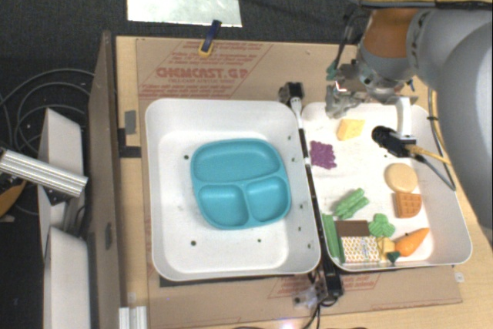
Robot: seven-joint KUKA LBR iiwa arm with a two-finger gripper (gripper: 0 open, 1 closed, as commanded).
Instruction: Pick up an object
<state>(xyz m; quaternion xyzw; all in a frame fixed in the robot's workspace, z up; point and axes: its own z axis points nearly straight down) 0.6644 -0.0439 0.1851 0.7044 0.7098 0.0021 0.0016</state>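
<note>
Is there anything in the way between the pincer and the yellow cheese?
Nothing visible. The pincer hangs at the far end of the right bin, and the cheese lies just below it in the picture. The grapes sit farther along, off to the side.

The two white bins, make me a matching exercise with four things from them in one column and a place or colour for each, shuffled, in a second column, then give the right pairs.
Things:
1. divided plate
2. grapes
3. carrot
4. cheese wedge

Descriptions:
A. purple, near the wall between the two bins
B. yellow, just under the gripper at the far end of the right bin
C. teal, alone in the left bin
D. orange, in the near right corner of the right bin

Pairs: 1-C, 2-A, 3-D, 4-B
</note>
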